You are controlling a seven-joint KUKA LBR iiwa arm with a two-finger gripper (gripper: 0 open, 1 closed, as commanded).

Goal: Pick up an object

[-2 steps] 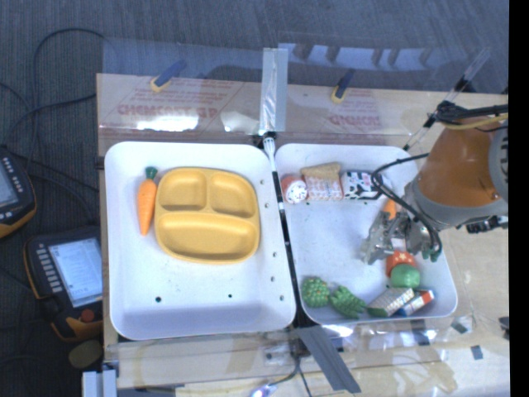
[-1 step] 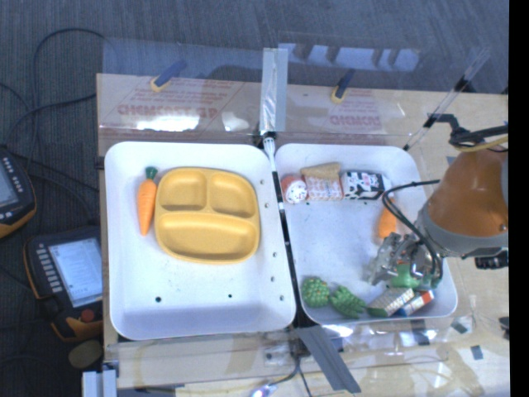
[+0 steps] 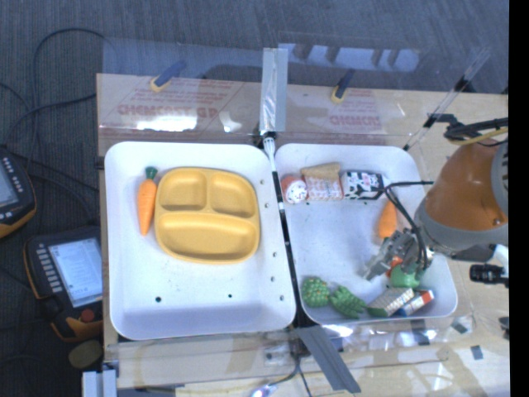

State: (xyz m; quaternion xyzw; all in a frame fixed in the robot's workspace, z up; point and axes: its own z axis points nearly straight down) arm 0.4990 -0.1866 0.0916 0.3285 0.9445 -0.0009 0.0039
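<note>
My gripper (image 3: 393, 260) hangs low in the right bin (image 3: 331, 238), near its right wall, under the grey and orange arm (image 3: 463, 197). Directly beneath and beside it lie a small green item (image 3: 403, 277) and a red, white and blue tube (image 3: 409, 302). An orange carrot-like piece (image 3: 386, 220) lies just above the gripper. Two green leafy toys (image 3: 315, 290) (image 3: 348, 303) rest at the bin's front. Along the back wall stand a red and white can (image 3: 295, 190), a tan snack box (image 3: 322, 183) and a cow-patterned box (image 3: 362, 183).
The left bin (image 3: 132, 288) holds a yellow divided plate (image 3: 207, 213) and a toy carrot (image 3: 146, 203) at its left. A raised divider (image 3: 279, 230) separates the bins. A black cable (image 3: 405, 190) loops over the right bin near the arm.
</note>
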